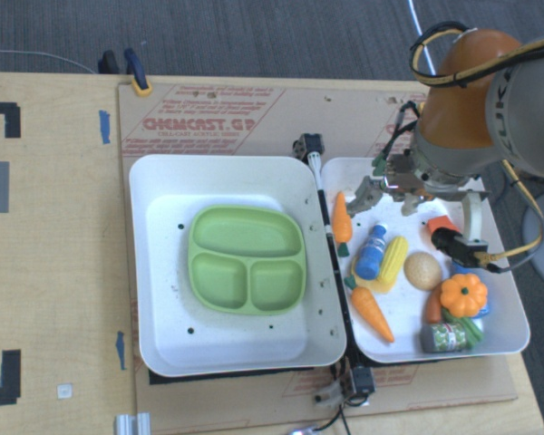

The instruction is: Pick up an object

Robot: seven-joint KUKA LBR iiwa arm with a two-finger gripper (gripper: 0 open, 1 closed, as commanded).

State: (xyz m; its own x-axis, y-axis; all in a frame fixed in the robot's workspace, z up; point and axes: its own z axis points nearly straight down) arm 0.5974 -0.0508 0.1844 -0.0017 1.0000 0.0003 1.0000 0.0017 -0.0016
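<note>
The claw [387,191] hangs over the far left part of the right bin [512,333], and its fingers look spread wide with nothing between them. The things to pick lie all in this bin. An upright carrot [342,217] stands against the left wall, just beside the claw. A blue bottle [372,251] and a corn cob [393,260] lie touching each other near the middle. A second carrot [373,312] lies near them at the near side. To the right are a beige egg-like ball [422,270], a small pumpkin [462,295] and a green can [447,336].

I think the main risk is the crowding. If the claw goes down on the bottle, one finger may hit the corn cob and push both away. The upright carrot is so close to the wall that a finger could strike the rim between the bins. The ball can roll out of the grip.

Open room is small: a bare white patch under the claw and some at the near middle. The left bin [154,243] holds a green divided plate [247,259] with free floor around it. The tabletop [54,243] lies bare at the left.
</note>
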